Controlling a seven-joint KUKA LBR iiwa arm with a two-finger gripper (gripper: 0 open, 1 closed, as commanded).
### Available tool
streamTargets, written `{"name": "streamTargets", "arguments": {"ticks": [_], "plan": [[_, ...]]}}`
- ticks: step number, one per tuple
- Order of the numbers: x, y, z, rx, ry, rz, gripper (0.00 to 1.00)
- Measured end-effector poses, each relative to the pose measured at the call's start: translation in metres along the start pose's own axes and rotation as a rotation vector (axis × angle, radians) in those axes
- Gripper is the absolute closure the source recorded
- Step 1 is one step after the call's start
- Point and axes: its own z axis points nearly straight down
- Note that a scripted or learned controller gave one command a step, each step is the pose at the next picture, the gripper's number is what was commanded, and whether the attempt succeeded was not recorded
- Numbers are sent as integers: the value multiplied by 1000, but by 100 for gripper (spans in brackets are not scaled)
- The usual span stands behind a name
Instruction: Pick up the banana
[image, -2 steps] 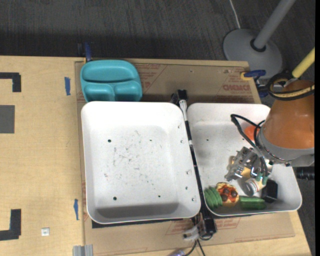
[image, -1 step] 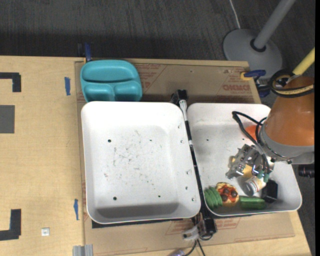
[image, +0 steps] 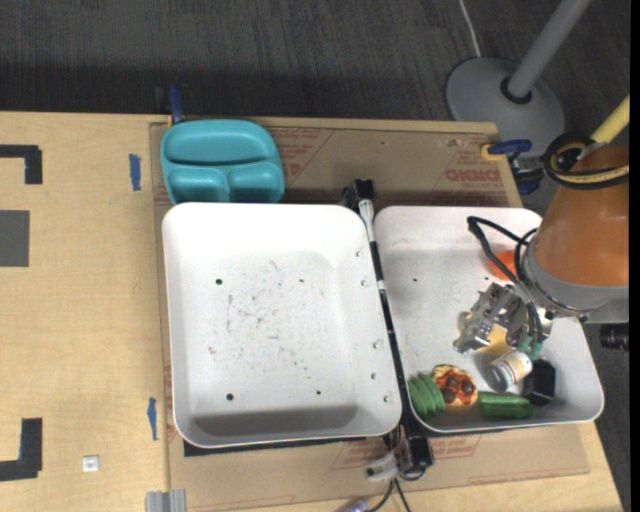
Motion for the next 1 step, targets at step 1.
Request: {"name": "streamTargets", "arguments": {"ticks": [1], "plan": [[29, 45, 21, 4, 10, -130, 100]]}}
